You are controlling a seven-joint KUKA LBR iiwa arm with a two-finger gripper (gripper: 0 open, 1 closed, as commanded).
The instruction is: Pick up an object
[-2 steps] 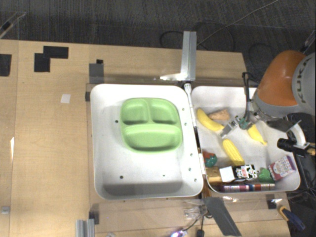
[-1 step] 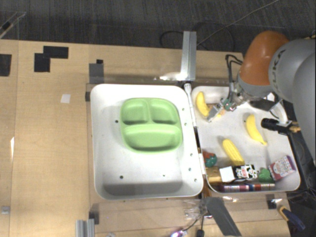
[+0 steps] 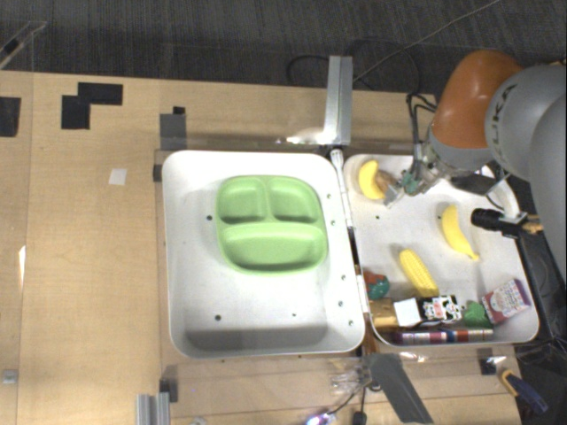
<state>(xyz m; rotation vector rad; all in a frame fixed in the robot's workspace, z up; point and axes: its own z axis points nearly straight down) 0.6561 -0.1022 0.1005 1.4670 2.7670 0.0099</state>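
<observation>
- Banana piece (image 3: 368,179), the short yellow one, lies at the far left corner of the right bin (image 3: 528,326), close to the wall shared with the left bin (image 3: 177,264); you should judge it the likeliest target, since it is the nearest thing to the gripper (image 3: 400,187).
- You see the gripper low over the bin's far end, reaching in from the right under the orange-banded wrist, its tip just beside the banana piece on that piece's right side.
- You cannot tell how the jaws stand: the tip is small and blurred, and nothing is plainly seen between them.
- You cannot say whether the tip touches the fruit or only sits next to it.
- The corner spot probably matters: both walls crowd the piece, so you should expect little room for a jaw on its far side.
- Elsewhere in the right bin, a whole banana (image 3: 458,231) and a corn cob (image 3: 418,271) lie apart in the open middle, and small packets bunch along the near wall.
- The left bin holds a green divided plate (image 3: 268,221), well apart from the arm.
</observation>
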